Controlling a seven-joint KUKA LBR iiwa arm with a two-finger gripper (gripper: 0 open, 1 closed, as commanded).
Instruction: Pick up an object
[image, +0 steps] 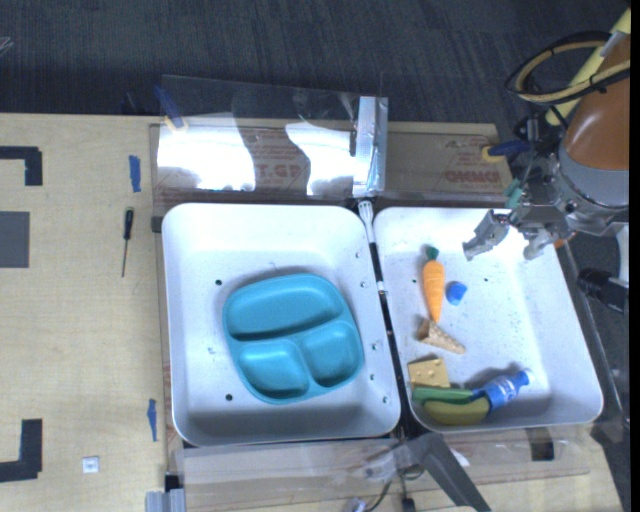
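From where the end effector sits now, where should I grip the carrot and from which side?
Grip the carrot across its orange middle, coming straight down from above. It lies flat, lengthwise up the right bin, green top toward the far wall, so the fingers should close left-right across it. The blue cap lies close on its right; keep that finger clear.

The right bin (545, 330) lies directly beneath the gripper (507, 240). The left bin (200, 250) sits beside it, to the gripper's left in the camera view. A blue tray (292, 335) with three compartments rests in the left bin, well apart from the gripper. A clear panel (260, 150) stands behind the left bin. On the bench (70, 350), far to the gripper's left, lie a screwdriver (126, 235) and a strip of blue tape (135, 172).
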